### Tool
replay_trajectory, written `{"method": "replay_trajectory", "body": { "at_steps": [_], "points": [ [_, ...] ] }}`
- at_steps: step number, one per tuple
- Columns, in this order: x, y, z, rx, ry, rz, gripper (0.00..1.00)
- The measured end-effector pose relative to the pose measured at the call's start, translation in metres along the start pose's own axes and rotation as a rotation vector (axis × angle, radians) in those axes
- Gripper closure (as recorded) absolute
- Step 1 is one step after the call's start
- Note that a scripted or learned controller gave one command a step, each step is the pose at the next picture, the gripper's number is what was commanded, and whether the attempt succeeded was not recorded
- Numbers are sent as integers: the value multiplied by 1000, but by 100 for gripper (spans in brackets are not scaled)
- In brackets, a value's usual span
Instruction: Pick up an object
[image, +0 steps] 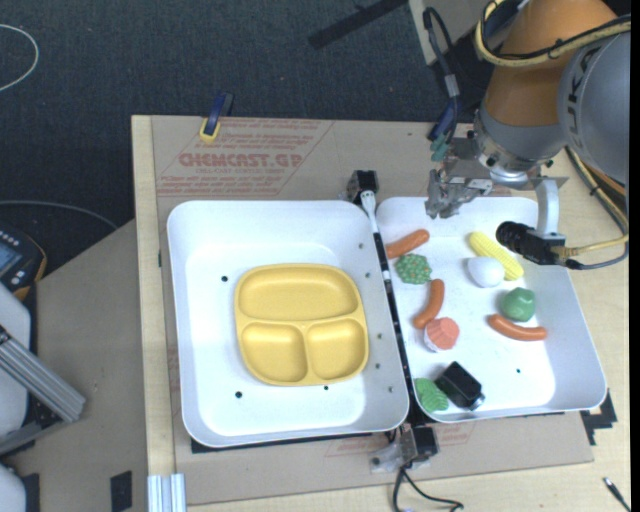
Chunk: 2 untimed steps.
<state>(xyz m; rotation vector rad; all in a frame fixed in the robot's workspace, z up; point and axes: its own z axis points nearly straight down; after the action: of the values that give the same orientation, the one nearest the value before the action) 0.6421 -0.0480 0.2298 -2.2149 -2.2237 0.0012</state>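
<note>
My gripper (448, 204) hangs over the far left corner of the right bin (570, 385), open, with nothing between its fingers. Just below it lie an orange sausage (407, 242) and a green broccoli piece (412, 268). Further in the bin are a second sausage (432, 302), a pink and white piece (441, 333), a yellow corn cob (496, 254), a white egg (487, 271), a green ball (518, 303) and a third sausage (518, 328). A black block (461, 385) rests against a green piece (430, 395) at the near edge.
The left bin (195, 300) holds a yellow divided tray (300, 322). A black divider (388, 290) runs between the bins. A black fitting with a cable (530, 242) sits at the right bin's far right edge.
</note>
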Motion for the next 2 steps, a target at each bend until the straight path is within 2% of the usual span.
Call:
{"method": "replay_trajectory", "body": {
  "at_steps": [1,2],
  "points": [
    [59,-10,5,1,1,-2,100],
    [107,-35,12,3,1,-1,100]
  ]
}}
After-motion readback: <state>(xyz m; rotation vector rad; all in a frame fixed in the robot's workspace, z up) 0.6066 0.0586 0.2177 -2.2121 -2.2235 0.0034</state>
